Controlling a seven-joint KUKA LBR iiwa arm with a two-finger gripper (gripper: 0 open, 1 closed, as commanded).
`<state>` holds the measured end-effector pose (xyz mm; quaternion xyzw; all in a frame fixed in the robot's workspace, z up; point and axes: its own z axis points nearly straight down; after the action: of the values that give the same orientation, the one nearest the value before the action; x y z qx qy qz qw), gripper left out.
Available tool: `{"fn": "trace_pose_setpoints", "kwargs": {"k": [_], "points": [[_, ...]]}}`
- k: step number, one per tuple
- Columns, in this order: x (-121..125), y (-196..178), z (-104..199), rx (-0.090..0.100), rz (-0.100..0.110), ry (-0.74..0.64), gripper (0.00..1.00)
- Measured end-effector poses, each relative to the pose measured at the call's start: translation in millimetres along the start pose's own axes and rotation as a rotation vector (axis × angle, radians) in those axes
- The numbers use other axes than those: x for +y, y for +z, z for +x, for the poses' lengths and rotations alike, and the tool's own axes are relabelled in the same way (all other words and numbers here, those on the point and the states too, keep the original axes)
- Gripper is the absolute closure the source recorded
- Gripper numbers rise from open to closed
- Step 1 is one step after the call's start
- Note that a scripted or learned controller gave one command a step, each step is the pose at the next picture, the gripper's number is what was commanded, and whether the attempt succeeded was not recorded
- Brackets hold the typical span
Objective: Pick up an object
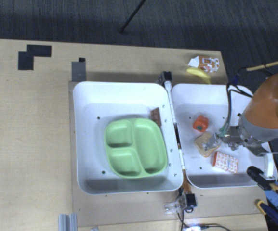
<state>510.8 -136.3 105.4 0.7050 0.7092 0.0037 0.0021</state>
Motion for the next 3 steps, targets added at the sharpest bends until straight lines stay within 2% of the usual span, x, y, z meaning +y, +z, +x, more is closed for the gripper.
{"fn": "trace_pose_setpoints", "kwargs": {"k": [1,2,3], "points": [[1.5,-10.5,0.5,0.0,-0.003,-0.002,1.0],[1.4,-10.4,0.5,0.0,-0.003,-0.002,0.0],[49.9,19.6,30.1,-0.003,0.001,0.001,0.0]]}}
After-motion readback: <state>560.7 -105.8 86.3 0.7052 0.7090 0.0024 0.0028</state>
